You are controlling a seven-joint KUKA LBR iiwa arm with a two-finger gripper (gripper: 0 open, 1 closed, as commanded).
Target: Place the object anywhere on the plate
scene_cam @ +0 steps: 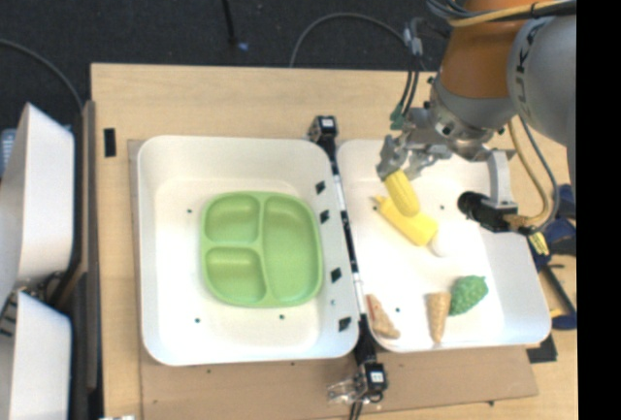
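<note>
- I see the arm reaching in from the right, its orange band above the wrist, over the back of the right bin.
- The hand hangs low over that bin, right above the upper end of a yellow corn cob.
- The hand's fingers sit on either side of the cob's top end, and from here they look clamped on it, though the view is too coarse for me to be fully sure.
- A second yellow piece lies just below the cob, touching or nearly touching it, slanting toward the bin's middle.
- Near the front of the right bin I see an ice cream cone with a green scoop beside it, and a small tan pastry-like item close to the left wall.
- The green plate, with three compartments, lies in the middle of the left bin; it is well apart from the cob, across the divider between the bins.
- Both bins sit side by side on the wooden desk.
</note>
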